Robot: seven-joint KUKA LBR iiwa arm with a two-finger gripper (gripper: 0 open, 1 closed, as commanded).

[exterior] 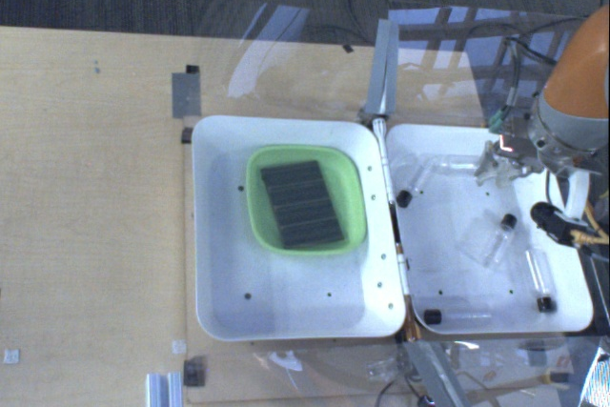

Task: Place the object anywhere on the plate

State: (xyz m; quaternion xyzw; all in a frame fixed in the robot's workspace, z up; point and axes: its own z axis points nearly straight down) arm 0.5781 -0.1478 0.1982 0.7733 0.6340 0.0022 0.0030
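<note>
A green square plate [355,205] sits in the left bin [219,281]. A dark grey ribbed slab [301,203] lies flat on the plate, about in its middle and slightly turned. My gripper [499,161] hangs over the back right part of the right bin [448,286], far from the plate, below the arm's orange band [583,71]. Nothing visible hangs from it. Its tip is small and partly lost against the white bin.
Several clear vials with black caps lie scattered in the right bin, such as one vial [416,181] near its left wall and another vial [539,277] at the right. A grey post [383,62] stands behind the bins' shared wall. Cables trail at the right.
</note>
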